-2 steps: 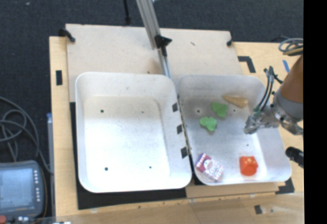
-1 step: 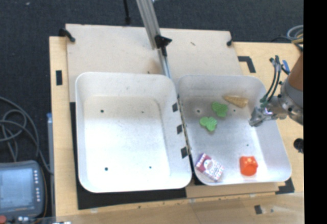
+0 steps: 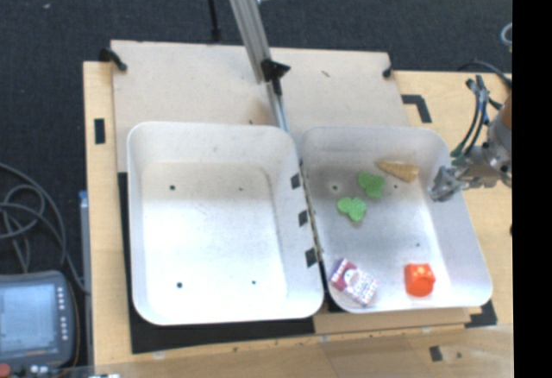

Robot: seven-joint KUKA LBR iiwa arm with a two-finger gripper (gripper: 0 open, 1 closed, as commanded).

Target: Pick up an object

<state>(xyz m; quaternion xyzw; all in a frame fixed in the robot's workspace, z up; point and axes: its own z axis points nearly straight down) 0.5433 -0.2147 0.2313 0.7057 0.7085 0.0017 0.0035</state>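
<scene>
We see the gripper (image 3: 442,185) over the right bin (image 3: 457,234) rim; finger state indiscernible. Within that bin: tan wedge (image 3: 398,169) nearest the gripper, two green pieces (image 3: 360,197) mid-bin, orange block (image 3: 419,280) and red-white packet (image 3: 354,282) along the near wall.

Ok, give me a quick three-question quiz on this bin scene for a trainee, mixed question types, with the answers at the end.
1. True or false: the orange block lies in the left bin.
2. Multiple choice: which thing lies nearest the gripper?
A. the tan wedge
B. the red and white packet
C. the orange block
3. Fill the gap: the two green pieces lie in the ____ bin.

Key
1. False; it lies in the right bin, near its front edge.
2. A
3. right
</scene>
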